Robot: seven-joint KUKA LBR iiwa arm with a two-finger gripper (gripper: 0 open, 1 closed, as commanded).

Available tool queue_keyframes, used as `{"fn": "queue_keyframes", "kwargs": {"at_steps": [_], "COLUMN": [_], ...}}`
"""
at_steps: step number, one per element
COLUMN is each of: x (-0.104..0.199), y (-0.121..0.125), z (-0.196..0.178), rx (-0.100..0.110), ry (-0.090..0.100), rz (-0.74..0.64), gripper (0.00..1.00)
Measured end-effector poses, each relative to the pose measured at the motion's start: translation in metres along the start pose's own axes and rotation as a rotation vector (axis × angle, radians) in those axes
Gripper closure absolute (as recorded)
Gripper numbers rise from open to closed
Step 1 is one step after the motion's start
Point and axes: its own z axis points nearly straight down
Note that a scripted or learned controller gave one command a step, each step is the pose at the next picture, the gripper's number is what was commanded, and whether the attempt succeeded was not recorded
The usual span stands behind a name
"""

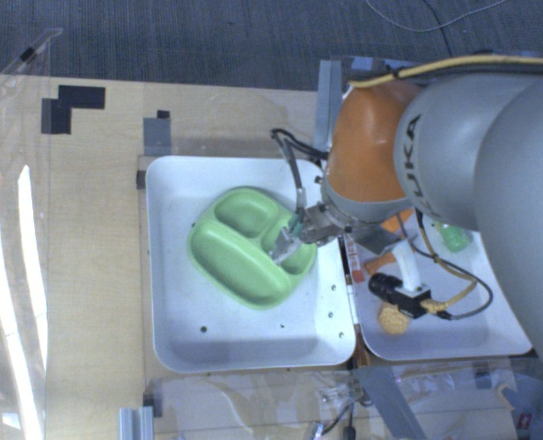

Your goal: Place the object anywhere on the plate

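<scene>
A light green divided plate [244, 246] lies in the left white bin [175, 337]. My gripper [288, 243] hangs low over the plate's right edge, by its small right-hand compartment. The metal fingertips blur against the plate, and I cannot make out anything held in them. The grey arm with its orange band reaches in from the right and hides much of the right bin.
In the right bin [492, 333] a tan round piece [393, 320] lies near the front, a green object [455, 238] sits further back, and orange pieces [380, 266] peek out beside the arm. The ridge between the bins runs just right of the plate.
</scene>
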Motion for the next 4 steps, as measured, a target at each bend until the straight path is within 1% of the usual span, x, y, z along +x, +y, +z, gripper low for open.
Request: {"fn": "queue_keyframes", "kwargs": {"at_steps": [1,2,3,4], "x": [-0.035,-0.034,0.018,0.081], "y": [0.052,0.054,0.145,0.062], "z": [-0.001,-0.011,0.053,0.017], "rx": [-0.002,-0.005,-0.002,-0.002], "ry": [-0.001,-0.003,0.0,0.0], "rz": [-0.1,-0.106,-0.056,-0.114], "gripper": [0.0,1.0,1.0,1.0]}}
